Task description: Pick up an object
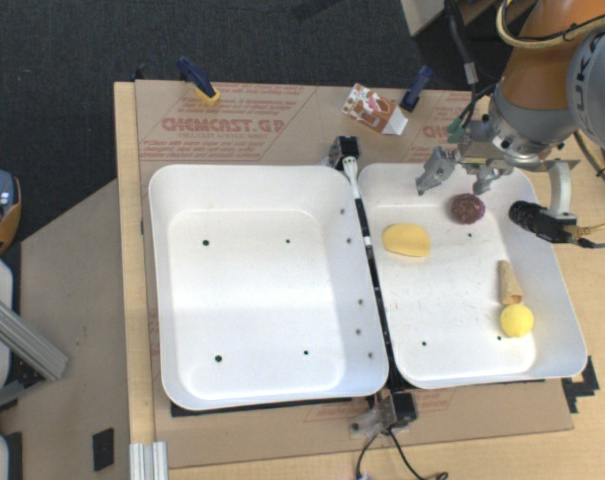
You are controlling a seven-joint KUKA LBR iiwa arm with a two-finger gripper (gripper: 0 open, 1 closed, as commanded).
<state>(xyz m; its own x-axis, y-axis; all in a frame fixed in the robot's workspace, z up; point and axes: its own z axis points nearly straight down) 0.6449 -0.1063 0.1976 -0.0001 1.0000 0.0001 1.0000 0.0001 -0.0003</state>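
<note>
A brown cardboard sheet (232, 128) with faint red printing covers a pale wooden bench, which stands on dark carpet. Two blue clamps, one (196, 78) at the far left and one (417, 87) at the far right, grip the board's far edge, and a small red-and-white packet (373, 109) lies on the board between them. Two shallow white bins sit side by side on the board, edges touching: the left bin (172, 268) and the right bin (552, 348). The right bin holds four things: a yellow lemon-shaped piece (406, 240) near its middle left, a small dark purple round object (468, 208) toward its far side, a short tan stick (506, 281) near its right wall, and a yellow ball (517, 320) touching the stick's near end. The grey arm with its orange band reaches in from the upper right, and its gripper (465, 173) hangs over the far part of the right bin, just beyond the purple object. Its two fingers are spread apart with nothing between them; one fingertip (429, 177) points down and left.
</note>
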